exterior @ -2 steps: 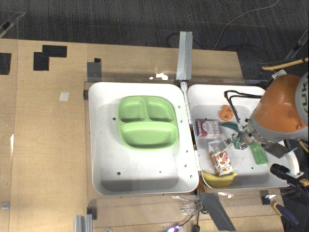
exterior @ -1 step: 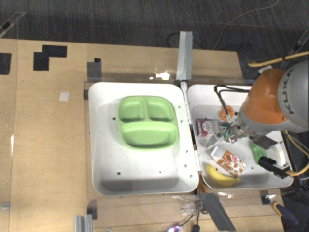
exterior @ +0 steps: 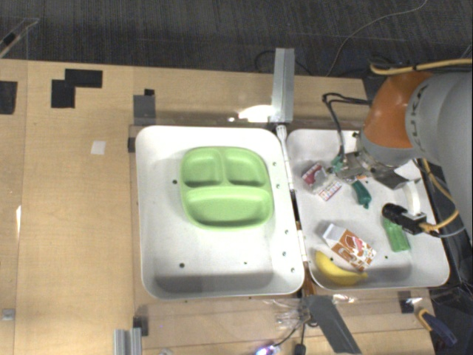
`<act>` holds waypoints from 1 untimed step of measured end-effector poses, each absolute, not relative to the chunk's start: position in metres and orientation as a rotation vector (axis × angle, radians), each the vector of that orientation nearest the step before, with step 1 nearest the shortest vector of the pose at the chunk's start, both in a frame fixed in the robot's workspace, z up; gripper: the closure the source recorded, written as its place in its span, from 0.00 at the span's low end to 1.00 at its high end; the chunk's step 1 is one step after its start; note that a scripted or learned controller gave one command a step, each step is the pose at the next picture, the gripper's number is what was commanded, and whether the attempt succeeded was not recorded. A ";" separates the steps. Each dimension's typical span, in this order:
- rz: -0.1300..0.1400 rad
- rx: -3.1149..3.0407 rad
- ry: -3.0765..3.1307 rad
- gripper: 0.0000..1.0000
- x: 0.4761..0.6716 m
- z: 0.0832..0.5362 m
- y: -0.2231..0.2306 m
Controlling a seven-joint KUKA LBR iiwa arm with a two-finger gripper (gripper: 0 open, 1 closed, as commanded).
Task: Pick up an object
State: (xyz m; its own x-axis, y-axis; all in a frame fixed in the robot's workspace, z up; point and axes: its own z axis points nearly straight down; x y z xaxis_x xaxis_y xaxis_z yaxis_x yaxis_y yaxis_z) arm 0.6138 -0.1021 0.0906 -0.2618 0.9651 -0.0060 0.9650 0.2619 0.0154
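Since nearest to gripper (exterior: pixel 346 167), packet (exterior: pixel 319 177) listed as prob. target; view-R bin (exterior: pixel 414 268), far-left part. Gripper low, just beside it, prob. for approach. Grip state: can't tell. Also: carton (exterior: pixel 349 246), banana (exterior: pixel 336 268). View-L bin (exterior: pixel 159 257): plate (exterior: pixel 225 187).

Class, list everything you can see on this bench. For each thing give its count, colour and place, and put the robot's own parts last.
left bin: one, white, left on the bench
right bin: one, white, beside the left bin
divided plate: one, green, middle of the left bin
banana: one, yellow, right bin's near left corner
small carton: one, white with brown and red print, just beyond the banana
packet: one, red and white, right bin's far left part
slim dark green item: one, beside the gripper, kind unclear
light green item: one, right bin's right side
arm: one, grey with orange band
gripper: one, over the right bin's far part
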 end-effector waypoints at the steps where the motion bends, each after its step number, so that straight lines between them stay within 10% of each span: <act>1: -0.004 1.763 2.601 0.00 0.669 0.089 -0.094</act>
